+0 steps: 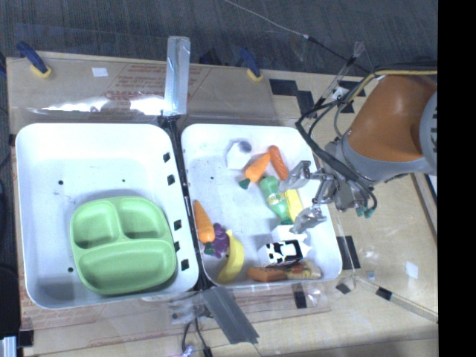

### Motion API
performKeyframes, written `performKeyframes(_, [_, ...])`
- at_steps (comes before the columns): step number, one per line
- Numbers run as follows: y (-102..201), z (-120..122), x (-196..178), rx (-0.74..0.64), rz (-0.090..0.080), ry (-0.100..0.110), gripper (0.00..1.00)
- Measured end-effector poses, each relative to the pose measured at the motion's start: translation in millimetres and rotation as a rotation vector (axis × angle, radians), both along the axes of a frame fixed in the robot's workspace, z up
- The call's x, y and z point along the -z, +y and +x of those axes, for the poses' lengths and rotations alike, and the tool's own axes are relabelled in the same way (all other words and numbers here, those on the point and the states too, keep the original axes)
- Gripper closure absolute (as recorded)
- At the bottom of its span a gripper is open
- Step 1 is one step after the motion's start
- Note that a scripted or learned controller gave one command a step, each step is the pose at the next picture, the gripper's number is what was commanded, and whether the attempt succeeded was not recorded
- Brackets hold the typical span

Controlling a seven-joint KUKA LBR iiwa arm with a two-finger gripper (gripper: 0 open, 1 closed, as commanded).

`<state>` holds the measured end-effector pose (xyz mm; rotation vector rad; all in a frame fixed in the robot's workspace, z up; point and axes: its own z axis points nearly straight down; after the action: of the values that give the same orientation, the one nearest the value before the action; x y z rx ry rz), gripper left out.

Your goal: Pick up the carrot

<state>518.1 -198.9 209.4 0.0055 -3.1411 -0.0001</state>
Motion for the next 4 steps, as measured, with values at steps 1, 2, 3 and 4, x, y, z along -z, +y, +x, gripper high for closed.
performKeyframes(1, [44,50,64,-0.171,0.003,0.003,0.00])
performKeyframes(2, [24,110,105,-0.115,0.001,0.002,0.00])
performKeyframes(3, [26,114,90,-0.123,-0.001,-0.006,1.00])
performKeyframes(4, [39,101,-27,0.155,-0.002,-0.009,1.00])
